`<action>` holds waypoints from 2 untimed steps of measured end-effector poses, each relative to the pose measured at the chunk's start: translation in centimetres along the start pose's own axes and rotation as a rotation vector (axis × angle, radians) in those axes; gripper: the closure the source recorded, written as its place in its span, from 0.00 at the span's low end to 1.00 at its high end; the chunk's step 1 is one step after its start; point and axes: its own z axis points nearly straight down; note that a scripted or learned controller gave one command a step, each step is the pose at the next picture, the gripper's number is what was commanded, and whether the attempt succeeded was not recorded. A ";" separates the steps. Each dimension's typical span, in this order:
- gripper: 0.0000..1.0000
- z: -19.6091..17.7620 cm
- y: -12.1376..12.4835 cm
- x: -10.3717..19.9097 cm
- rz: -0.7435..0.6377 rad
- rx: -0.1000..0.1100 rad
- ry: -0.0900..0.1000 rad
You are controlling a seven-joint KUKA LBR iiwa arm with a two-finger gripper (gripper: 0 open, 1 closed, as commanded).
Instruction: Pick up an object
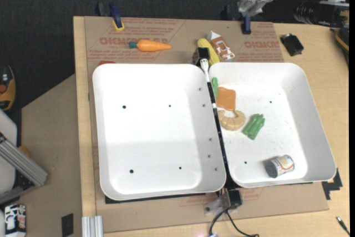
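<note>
My gripper [252, 5] hangs high at the top of the view, above the back edge of the bench and behind the right bin [299, 86]. Nothing shows between its fingers. In the right bin lie an orange block [226, 99], a tan ring-shaped piece [232, 120] just in front of it, a green ridged piece [254, 126] and a small grey can [279, 165] on its side near the front edge. The left bin [155, 125] holds none of these things.
On the cardboard behind the bins lie an orange carrot [151, 46], a yellow corn cob [207, 48] and a brown-and-white packet [222, 48]. A black-and-white brush [206, 69] rests along the seam between the bins. Blue clamps [116, 18] pin the back edge.
</note>
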 end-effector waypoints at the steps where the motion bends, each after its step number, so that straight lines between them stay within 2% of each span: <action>1: 1.00 13.2 -1.8 14.1 -0.017 0.009 0.001; 2: 1.00 1.1 -4.0 16.3 -0.009 -0.016 0.006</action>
